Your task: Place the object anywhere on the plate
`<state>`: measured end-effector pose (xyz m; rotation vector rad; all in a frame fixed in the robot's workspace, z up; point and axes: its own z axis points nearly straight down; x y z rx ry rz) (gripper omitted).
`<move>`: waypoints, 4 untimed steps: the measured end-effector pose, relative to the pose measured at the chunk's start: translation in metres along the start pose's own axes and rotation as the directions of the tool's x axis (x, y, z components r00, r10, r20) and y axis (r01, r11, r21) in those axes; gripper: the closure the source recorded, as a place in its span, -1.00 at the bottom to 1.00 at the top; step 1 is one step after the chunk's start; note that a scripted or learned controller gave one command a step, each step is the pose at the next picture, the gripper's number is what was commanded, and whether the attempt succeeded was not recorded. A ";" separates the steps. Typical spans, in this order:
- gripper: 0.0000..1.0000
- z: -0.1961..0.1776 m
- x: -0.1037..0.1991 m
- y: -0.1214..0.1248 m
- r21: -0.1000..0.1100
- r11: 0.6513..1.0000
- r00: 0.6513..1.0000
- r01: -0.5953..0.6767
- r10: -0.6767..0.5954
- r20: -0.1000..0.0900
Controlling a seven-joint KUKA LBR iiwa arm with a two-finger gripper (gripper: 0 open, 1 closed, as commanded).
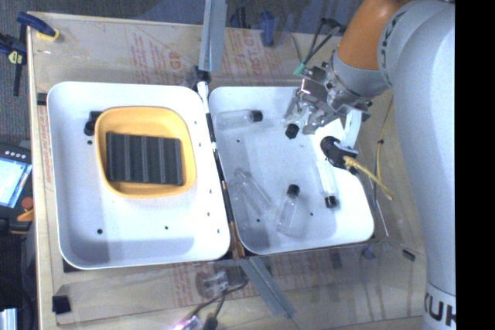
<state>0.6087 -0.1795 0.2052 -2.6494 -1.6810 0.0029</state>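
Evidently little is done: the gripper (303,122) hovers over the right bin (352,224) (fingers' state unclear), vials (288,212) lie there, and the yellow plate (143,120) awaits one.

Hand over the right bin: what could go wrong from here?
The vials are clear and lie close together near the right bin's front, so a grab may slip or catch two. The hand hovers by the back wall, where it could bump the rim. The yellow plate sits in the left bin, a long carry across the divider.
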 end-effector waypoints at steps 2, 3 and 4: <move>1.00 0.015 0.096 -0.055 0.003 0.882 0.882 0.472 -0.472 0.002; 1.00 0.015 0.146 -0.091 0.003 0.866 0.866 0.499 -0.499 0.003; -1.00 0.015 0.145 -0.091 0.003 0.867 0.867 0.498 -0.498 0.003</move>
